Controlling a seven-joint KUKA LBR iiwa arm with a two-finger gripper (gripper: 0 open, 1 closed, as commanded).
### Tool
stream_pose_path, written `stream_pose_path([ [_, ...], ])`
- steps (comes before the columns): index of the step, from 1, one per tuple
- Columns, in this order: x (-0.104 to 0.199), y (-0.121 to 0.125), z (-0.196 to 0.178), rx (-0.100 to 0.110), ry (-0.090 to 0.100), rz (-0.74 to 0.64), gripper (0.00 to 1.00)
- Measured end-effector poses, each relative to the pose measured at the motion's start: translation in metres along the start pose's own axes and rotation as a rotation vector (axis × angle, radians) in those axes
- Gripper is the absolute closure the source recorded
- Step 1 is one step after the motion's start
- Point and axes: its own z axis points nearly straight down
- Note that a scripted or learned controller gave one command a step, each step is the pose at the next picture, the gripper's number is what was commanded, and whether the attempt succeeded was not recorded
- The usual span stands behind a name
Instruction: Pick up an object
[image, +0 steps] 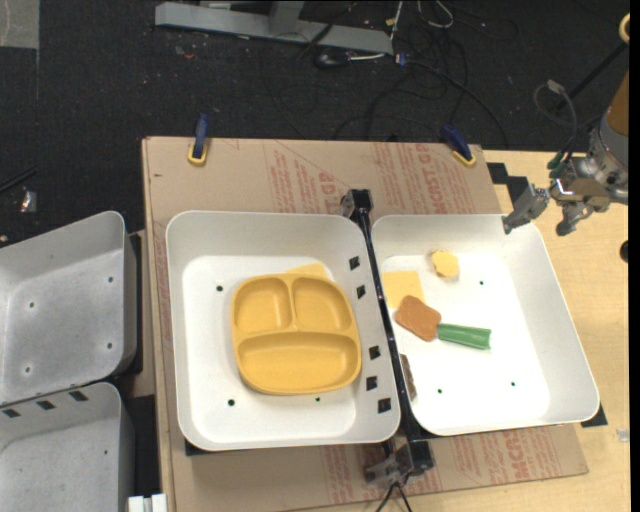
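The right bin (500, 390) holds a small yellow lump (445, 264), a flat yellow square (400, 286), a brown oval piece (418, 319) and a green stick (464, 336). The brown piece overlaps the yellow square's lower corner, and the green stick lies just right of it. My gripper (545, 213) hangs over the far right corner of this bin, well above and to the right of the objects. Its two fingers are spread open with nothing between them.
The left bin (200, 300) holds a yellow divided tray (297, 333) with a pale yellow sheet (312, 271) peeking out behind it. A black divider (380, 320) runs between the bins. Grey metal trays (60, 300) lie at the far left.
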Motion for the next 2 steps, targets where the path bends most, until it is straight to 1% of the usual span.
stream_pose_path([
  [1,-0.001,0.006,0.045,0.004,0.001,0.001,0.00],
  [2,-0.005,0.009,0.107,0.005,0.001,0.002,0.00],
])
